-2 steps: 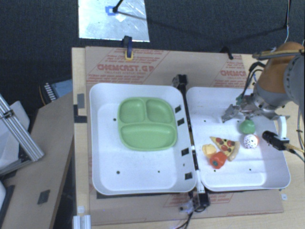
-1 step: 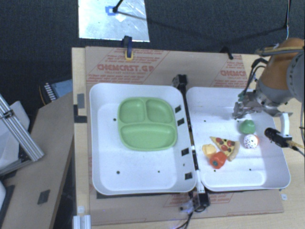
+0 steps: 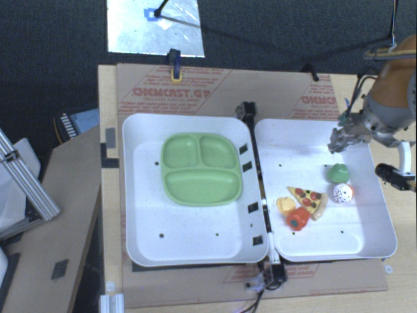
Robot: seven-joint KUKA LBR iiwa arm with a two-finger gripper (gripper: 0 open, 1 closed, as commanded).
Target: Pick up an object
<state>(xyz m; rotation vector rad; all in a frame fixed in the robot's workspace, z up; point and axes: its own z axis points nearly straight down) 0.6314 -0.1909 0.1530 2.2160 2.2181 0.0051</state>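
Right bin holds a red tomato, pizza slice, white ball and green object. Gripper hovers just above the green object, apart from it; its finger spread cannot be told. Left bin: green divided plate.

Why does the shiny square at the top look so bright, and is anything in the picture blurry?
In the camera view, the foil-like sheet reflects overhead light, giving patchy glare; the white bins look bright and slightly washed out; the toys, such as the pizza slice, cast only faint shadows; the gripper and arm look a little soft.
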